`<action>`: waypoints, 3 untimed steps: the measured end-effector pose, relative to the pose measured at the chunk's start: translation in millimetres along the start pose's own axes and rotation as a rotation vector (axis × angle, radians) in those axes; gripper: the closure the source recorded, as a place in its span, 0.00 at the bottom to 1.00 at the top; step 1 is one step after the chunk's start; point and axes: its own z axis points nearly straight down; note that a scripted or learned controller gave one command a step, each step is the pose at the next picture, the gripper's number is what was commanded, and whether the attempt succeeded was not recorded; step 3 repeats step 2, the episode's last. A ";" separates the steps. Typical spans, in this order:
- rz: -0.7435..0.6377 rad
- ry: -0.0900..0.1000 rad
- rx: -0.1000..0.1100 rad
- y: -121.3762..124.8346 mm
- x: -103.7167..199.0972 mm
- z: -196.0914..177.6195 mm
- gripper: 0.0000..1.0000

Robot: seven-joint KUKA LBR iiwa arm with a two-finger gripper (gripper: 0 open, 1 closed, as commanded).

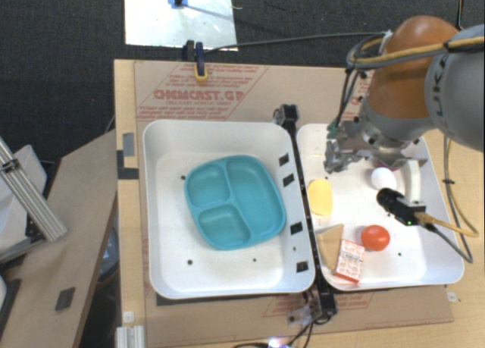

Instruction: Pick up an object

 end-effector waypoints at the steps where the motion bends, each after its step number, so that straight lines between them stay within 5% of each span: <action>1: -0.002 0.001 -0.001 -7.7 61.0 -4.6 1.00; 2: -0.001 0.000 0.000 -19.0 107.0 -5.3 1.00; 3: -0.001 0.000 0.000 -19.0 107.0 -5.3 1.00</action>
